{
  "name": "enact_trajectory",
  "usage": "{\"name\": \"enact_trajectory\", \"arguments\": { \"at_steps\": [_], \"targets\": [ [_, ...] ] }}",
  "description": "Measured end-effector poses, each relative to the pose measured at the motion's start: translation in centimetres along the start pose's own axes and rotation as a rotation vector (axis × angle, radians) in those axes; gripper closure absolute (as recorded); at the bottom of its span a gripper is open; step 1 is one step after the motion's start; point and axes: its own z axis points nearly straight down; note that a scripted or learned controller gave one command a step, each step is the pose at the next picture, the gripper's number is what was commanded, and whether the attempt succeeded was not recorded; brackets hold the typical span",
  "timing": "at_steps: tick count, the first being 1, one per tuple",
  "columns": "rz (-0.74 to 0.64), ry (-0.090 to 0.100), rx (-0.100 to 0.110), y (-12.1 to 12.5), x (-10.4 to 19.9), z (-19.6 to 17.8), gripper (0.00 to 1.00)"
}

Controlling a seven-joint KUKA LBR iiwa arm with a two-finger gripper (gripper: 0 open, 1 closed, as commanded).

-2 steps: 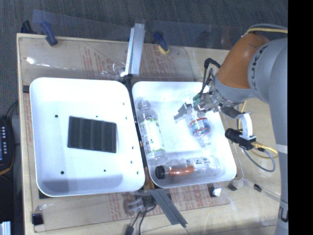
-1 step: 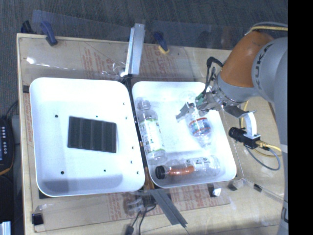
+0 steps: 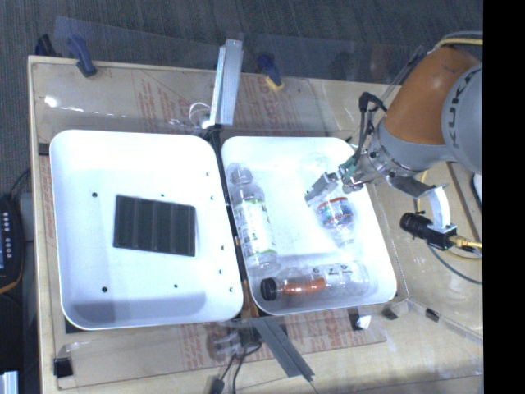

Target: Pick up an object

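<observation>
Two white bins sit side by side on the bench. The left bin (image 3: pixel 82 171) holds a single dark ribbed pad (image 3: pixel 154 225), lying flat near its middle and well apart from the walls. The right bin (image 3: pixel 279 150) holds three clear plastic bottles. One bottle (image 3: pixel 251 217) lies lengthwise along the left wall, its cap toward the far end and a pale label around its middle. A second bottle (image 3: pixel 316 283) lies across the near wall, with a black cap at its left end and an orange-brown patch just beside the cap; its left end comes near the foot of the first bottle. The third, a small bottle (image 3: pixel 336 213), lies tilted in the right half of the bin, clear with a band of red, green and blue around it, apart from the other two. The arm (image 3: pixel 431 109) reaches in from the right, its orange band over the bin's far right corner and the wrist angled down and to the left. The gripper (image 3: pixel 326 186) sits low in the bin at the upper end of the small bottle, touching or nearly touching it. Whether its jaws are spread or closed, and whether they have the bottle between them, I cannot tell from this angle.
</observation>
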Motion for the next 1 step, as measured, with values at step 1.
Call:
{"name": "enact_trajectory", "arguments": {
  "at_steps": [1],
  "targets": [
    [0.092, 0.003, 0.004, 6.30, 0.46, 0.78, 0.00]
  ]
}}
